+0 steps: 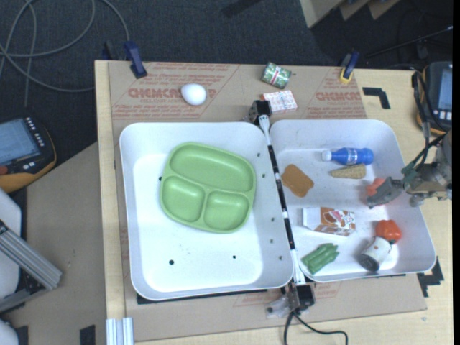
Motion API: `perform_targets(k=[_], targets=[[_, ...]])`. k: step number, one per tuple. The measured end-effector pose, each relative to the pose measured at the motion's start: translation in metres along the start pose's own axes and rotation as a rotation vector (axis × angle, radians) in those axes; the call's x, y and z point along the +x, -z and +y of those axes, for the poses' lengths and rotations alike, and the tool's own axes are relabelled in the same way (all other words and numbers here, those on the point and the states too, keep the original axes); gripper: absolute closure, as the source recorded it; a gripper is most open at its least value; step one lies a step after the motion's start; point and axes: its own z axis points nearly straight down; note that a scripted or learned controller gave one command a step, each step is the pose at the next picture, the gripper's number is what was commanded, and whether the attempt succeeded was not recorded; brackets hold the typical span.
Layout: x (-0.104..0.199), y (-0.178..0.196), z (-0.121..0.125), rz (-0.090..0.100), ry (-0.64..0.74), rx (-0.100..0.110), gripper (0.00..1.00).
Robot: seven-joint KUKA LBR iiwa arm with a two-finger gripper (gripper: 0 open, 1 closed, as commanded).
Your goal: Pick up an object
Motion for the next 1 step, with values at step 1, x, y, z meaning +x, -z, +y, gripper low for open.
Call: perform_targets(k=[1], targets=[[0.0339,-0.0994,0.0487,0.003,0.002,0.004,0.0]])
